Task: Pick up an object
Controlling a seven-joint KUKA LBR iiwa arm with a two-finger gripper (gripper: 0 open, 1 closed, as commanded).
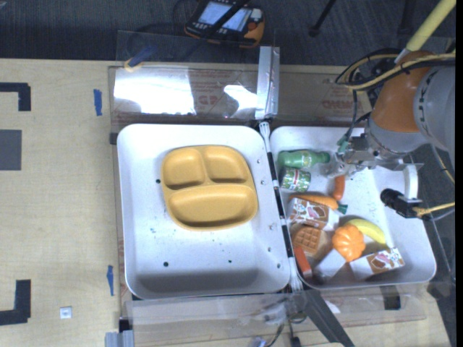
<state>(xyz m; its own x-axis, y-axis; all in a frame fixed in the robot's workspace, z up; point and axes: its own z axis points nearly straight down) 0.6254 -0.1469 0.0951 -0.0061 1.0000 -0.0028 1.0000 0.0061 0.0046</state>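
Hand [346,157], its state impossible to tell, poised low over the right bin [423,262], with the green bottle [304,158] just beside it and an orange carrot [339,187] directly below, apparently positioned for a downward grasp among the crowded toys.

yellow tray [210,186], green bottle [304,157], orange pumpkin [348,242], white bins [137,194].
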